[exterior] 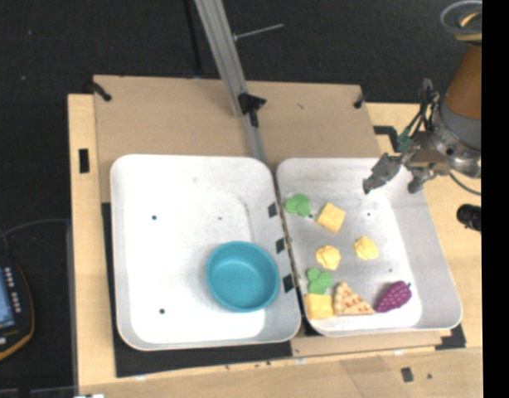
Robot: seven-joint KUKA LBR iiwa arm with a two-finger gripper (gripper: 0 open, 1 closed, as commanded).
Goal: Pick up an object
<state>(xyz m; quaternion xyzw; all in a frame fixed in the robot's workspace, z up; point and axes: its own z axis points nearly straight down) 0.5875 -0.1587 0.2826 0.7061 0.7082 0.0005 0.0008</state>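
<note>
My arm is cut off at the view's right edge; my gripper [393, 176] hangs open and empty over the right bin's [420, 247] far right corner. Toy foods lie below: yellow cheese block [331, 217] mid-bin, purple grapes [393, 296] and pizza slice [351, 300] by the near edge.

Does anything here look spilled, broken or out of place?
Nothing stands out. The round blue bowl sits upright in the left white bin. The small toy foods, such as the purple grape bunch, lie loose but inside the right white bin.
</note>
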